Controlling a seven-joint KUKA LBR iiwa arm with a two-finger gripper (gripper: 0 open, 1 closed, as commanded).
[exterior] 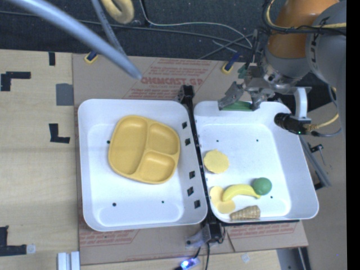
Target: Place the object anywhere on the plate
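Even overhead light, soft shadows, slight blur, white bins [95, 167] bright.

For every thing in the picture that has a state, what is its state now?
plate: in left bin, nothing on it
banana: lying in right bin, touching green ball
green ball: resting in right bin
yellow disc: flat in right bin
cone: on its side by right bin's front wall
tool: above right bin's back edge

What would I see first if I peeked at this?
Probably the big yellow plate with three sections, lying in the left bin. Next, the little pile of toy food in the right bin: a banana, a green ball and a yellow round slice, near its front. Then the grey arm with its orange band at the top right, its gripper over the right bin's back edge.
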